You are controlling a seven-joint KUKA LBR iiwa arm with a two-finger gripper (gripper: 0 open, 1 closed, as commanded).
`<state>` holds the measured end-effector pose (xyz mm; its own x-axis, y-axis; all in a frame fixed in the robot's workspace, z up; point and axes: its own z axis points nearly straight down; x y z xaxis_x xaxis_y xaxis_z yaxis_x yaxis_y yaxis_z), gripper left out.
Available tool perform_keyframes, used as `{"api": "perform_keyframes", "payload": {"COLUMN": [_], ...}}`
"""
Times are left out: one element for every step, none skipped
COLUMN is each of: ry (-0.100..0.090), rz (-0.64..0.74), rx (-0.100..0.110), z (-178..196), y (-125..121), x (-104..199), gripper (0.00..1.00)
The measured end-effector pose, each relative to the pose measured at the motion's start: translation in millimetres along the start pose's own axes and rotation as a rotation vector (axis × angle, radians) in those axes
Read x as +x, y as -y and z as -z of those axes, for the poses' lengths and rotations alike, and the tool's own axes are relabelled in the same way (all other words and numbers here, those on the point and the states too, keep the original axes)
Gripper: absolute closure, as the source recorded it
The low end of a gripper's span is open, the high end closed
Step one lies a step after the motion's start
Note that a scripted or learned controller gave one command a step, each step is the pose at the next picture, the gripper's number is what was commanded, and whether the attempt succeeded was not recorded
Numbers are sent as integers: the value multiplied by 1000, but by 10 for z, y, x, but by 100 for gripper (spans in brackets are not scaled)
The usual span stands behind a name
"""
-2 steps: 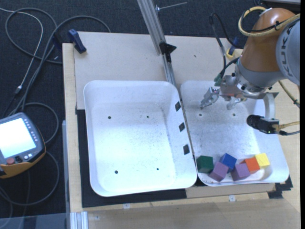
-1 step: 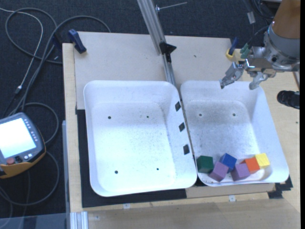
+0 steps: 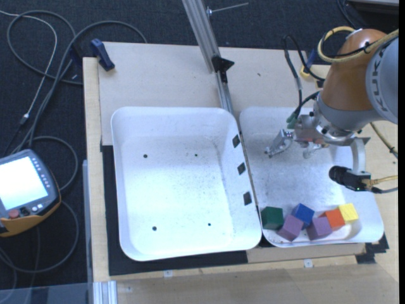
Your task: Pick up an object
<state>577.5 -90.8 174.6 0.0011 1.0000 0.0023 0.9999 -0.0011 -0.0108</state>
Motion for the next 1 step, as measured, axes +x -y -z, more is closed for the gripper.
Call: {"api": "perform_keyframes", "payload": {"ry": [4], "rz": [3], "rx": [-22], "z": [1558], "y": [-112], "x": [-58], "gripper": [0]}}
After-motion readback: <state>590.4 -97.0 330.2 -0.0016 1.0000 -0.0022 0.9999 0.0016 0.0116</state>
